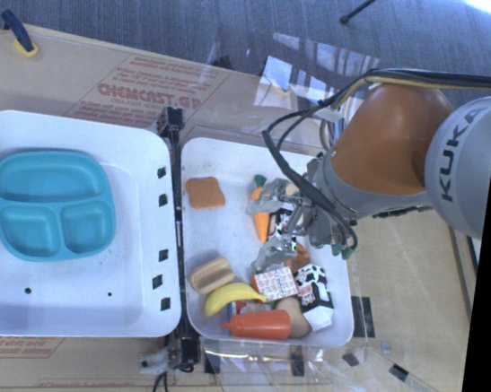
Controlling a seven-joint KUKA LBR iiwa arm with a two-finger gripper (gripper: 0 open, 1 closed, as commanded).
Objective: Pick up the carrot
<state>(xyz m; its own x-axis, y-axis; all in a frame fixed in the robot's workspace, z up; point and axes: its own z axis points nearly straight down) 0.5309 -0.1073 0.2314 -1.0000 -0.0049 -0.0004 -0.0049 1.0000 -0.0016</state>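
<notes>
Camera view puts the carrot (261, 224) in the right bin (233, 157), toward its upper middle, a short orange piece with a bit of green at its top end near the far wall. Its long axis runs roughly from that far wall down toward the near one, tilted only a little. My tool (283, 241) hangs just to the carrot's right and a touch nearer the camera, so close that the wrist hardware overlaps the carrot's right edge. I cannot tell how far the tool is open, or whether it has anything, because the dark parts blur together there. In my judgement the move turns on a small shift left and toward the far wall, with the closing direction set across the carrot's length.
</notes>
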